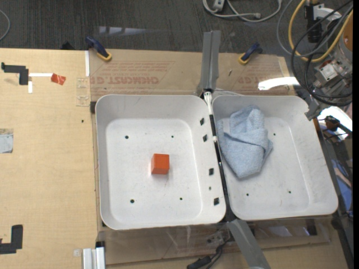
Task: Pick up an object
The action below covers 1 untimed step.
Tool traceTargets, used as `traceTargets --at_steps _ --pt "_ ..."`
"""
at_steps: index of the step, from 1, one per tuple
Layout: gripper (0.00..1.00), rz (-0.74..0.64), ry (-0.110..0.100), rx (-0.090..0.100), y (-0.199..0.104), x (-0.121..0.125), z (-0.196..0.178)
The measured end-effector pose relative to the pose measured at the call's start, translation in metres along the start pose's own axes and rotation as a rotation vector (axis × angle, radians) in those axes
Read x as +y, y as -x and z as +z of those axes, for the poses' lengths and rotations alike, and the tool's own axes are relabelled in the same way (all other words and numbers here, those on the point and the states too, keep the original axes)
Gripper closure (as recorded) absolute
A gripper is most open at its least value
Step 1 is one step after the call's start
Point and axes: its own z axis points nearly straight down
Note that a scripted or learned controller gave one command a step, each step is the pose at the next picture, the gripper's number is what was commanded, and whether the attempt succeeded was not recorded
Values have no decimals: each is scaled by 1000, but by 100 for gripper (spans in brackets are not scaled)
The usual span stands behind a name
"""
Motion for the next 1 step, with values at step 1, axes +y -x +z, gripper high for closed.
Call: traceTargets --at_steps 1 --pt "100 -287 1 -2 -30 -23 20"
